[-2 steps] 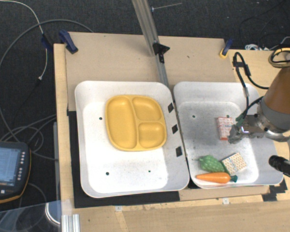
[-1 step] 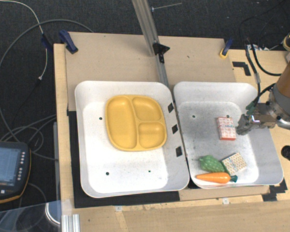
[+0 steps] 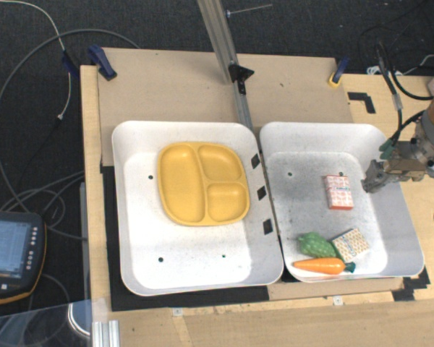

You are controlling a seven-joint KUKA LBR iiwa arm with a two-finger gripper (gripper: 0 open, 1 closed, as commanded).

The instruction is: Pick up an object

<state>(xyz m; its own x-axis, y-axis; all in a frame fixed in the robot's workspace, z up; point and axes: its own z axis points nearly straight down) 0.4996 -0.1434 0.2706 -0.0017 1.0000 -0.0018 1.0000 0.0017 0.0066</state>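
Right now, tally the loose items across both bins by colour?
Yellow: 1, divided plate in the left bin
Pink: 1, small box in the right bin
Green: 1, leafy toy vegetable
Orange: 1, carrot
Patterned multicolour: 1, tilted packet
Total: 5

Single arm, entering at the right edge at mid-height, only its wrist section and cabling in sight, ending in a two-finger gripper (image 3: 374,176) that points leftward and slightly downward, its dark tip small and blurred, nothing visible between the tips.
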